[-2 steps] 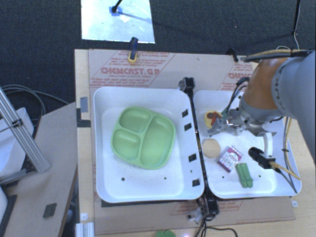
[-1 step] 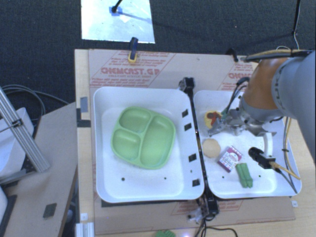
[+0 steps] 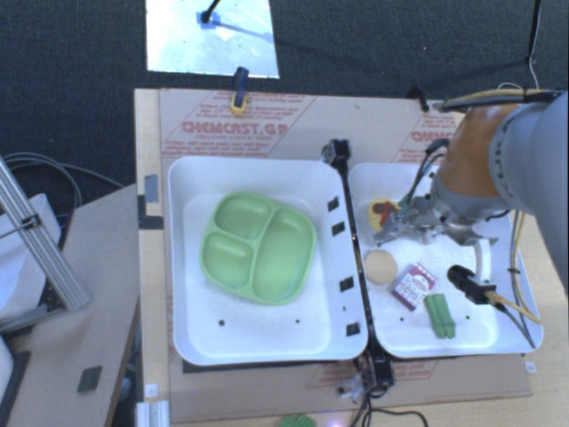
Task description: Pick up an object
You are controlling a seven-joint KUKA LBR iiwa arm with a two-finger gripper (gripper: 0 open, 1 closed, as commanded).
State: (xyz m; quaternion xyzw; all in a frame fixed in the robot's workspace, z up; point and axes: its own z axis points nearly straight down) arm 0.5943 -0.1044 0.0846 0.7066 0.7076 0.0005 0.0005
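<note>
The wooden counter (image 3: pixel 107 238) carries two shallow white bins side by side. The left white plastic bin (image 3: pixel 191 327) holds a pale green divided plate (image 3: pixel 258 247) near its middle. The right white plastic bin (image 3: pixel 507 332) holds the small candidates: a round tan disc (image 3: pixel 381 266) by its left wall, a red-and-white packet (image 3: pixel 413 286) beside it, a green block (image 3: pixel 439 316) toward the front edge, and a red-and-yellow toy (image 3: pixel 383 211) near the back. The grey arm's jaws (image 3: pixel 391 229) hang between toy and disc; whether they stand wide or narrow I cannot tell. Best to centre squarely over one item, clear of the wall, before descending.
</note>
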